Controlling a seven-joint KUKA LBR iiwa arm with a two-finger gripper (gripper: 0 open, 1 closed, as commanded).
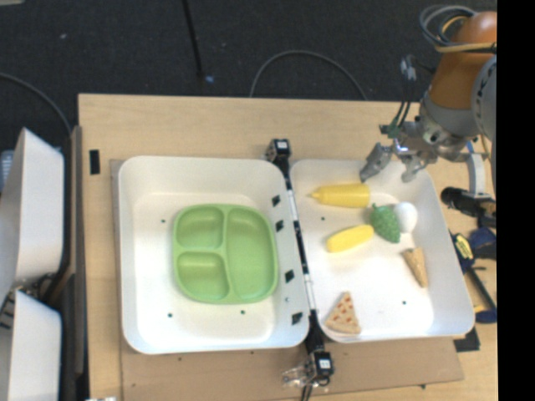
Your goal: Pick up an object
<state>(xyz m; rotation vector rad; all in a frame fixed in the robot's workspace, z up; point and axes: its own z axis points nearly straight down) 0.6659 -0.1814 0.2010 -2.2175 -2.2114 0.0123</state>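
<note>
My gripper (390, 167) hangs over the far edge of the right bin (443, 307), fingers spread apart and open with nothing between them. Just below it lies a yellow squeeze bottle (341, 195). A yellow lemon-like piece (349, 238) sits nearer the middle, beside a green broccoli (385, 222) that touches a white ball (405, 215). A tan cone (415, 266) lies toward the right wall. A pizza slice (343, 313) rests at the near left corner of that bin.
The left bin (142, 307) holds a green divided plate (224, 252). Black clips line the divider between the bins (294, 241). White boxes (33, 215) stand at the far left. Tools and cables (472, 224) lie right of the right bin.
</note>
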